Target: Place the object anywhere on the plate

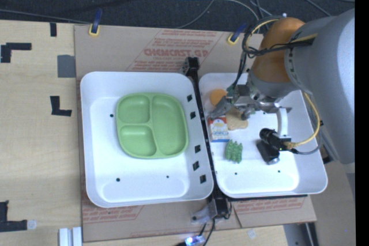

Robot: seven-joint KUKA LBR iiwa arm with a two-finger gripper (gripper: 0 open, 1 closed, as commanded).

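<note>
Status, logged from the remote station: the task is not yet done, and nothing visible counts toward it.

Findings:
- The green divided plate point(135, 138) sits in the left bin point(98, 181). All three of its compartments are bare.
- The arm point(323, 66) reaches in from the right, and the hand point(233, 103) is low over the near-left part of the right bin point(305, 181), close to the wall between the two bins.
- I cannot tell whether the hand is open or closed. The wrist hides its working end, and I see nothing held in it.
- A cluster lies under and just beside the hand: an orange piece point(217, 94) toward the divider, a tan piece point(237, 121) right below the hand, and a small carton point(219, 129) touching or nearly touching the tan piece.
- A green piece point(233, 151) lies apart, further toward the front of the same bin.
- I cannot say which of these is the intended object. The tan piece is my best guess, from its position.

Assessment: the work is at the pick stage. Left to do, in my judgement, are a confirmed grip, a lift clear of the dividing wall, a carry across to the left bin and a release on the plate
</note>
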